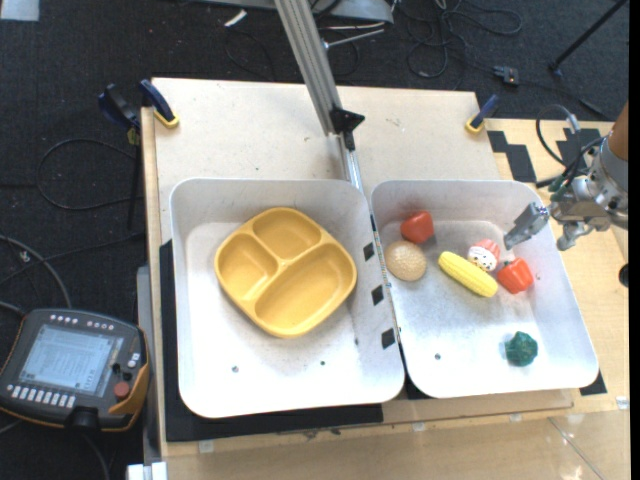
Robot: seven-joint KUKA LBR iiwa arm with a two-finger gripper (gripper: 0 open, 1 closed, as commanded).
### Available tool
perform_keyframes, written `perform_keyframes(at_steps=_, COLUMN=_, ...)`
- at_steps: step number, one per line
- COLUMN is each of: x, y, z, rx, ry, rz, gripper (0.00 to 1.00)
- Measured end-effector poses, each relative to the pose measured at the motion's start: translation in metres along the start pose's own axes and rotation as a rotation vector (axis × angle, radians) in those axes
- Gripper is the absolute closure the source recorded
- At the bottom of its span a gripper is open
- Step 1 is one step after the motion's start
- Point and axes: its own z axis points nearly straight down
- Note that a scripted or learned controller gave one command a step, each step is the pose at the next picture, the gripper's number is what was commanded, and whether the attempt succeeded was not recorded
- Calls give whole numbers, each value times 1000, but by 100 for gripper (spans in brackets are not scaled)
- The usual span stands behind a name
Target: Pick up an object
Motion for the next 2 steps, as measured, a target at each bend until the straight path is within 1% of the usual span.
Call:
perform_keyframes(at_steps=1, x=7, y=-10, z=30, rx=3, ry=1, rz=2, gripper=0)
perform_keyframes(at_steps=2, x=6, y=-9, z=18, rx=-2, ry=-1, rz=1, gripper=100)
